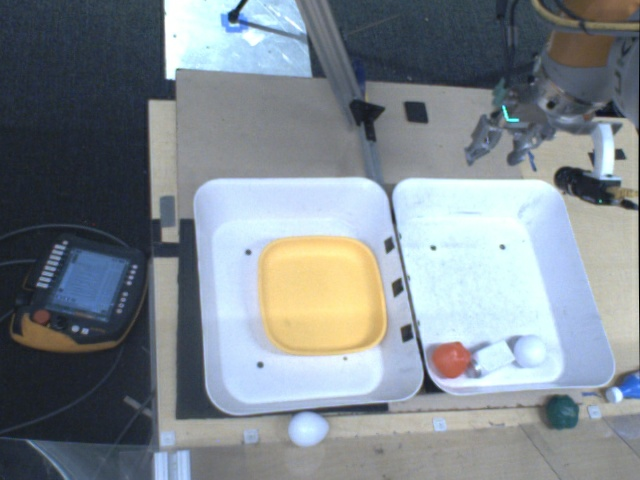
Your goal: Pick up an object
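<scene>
1. A pendant [75, 298] lies on the floor, far left.
2. The left bin [220, 218] holds a yellow plate [322, 294].
3. A white egg [308, 429] sits outside, below it.
4. The right bin's [570, 258] near corner holds a red ball [450, 359], a hard-to-identify white piece [492, 357] and a white ball [529, 350].
5. A green ball [561, 411] lies outside.
6. The gripper [503, 146] hangs beyond the right bin, fingers apart, holding nothing; the arm [585, 28] is cut off at top.

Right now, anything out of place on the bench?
Yes. A white egg-shaped object and a dark green ball lie on the bench outside the bins, past the near rims. The tool hovers beyond the right bin.
</scene>
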`<act>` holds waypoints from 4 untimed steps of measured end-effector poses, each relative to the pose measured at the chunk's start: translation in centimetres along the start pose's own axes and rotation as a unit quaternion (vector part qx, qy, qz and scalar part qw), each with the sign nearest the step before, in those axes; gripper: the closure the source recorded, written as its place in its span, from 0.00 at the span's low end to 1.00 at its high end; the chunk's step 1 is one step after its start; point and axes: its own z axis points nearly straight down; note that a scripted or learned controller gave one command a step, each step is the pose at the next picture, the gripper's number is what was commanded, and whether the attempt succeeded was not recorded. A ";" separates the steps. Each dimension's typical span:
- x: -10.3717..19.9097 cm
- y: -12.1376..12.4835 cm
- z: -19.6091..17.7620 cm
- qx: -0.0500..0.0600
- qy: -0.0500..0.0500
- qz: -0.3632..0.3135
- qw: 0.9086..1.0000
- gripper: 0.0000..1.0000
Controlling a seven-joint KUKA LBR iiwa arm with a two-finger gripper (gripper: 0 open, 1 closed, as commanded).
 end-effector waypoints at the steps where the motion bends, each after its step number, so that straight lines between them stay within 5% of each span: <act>1: 0.0 0.0 0.0 0.000 0.000 0.000 1.000 0.00; 4: -1.1 0.1 15.2 0.002 0.000 0.000 1.000 0.00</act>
